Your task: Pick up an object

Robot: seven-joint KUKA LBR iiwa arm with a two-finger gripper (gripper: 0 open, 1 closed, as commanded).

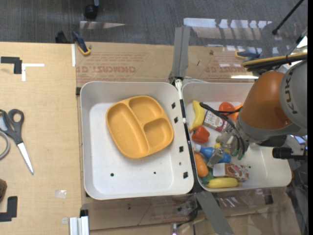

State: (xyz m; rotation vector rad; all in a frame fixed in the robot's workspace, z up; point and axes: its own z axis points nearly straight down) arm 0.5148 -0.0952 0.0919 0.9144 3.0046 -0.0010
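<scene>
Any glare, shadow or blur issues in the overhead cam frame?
Camera view: even, soft light; left bin and yellow tray sharp. Bright reflections on the surface above the right bin. The arm hides part of the right bin; the gripper looks slightly soft.

The arm enters from the right, orange band uppermost, wrist angled downward and leftward. The hand is positioned low, pointing down-left.

The gripper hangs over toys in the right bin (left bin holds 1 orange tray).
</scene>
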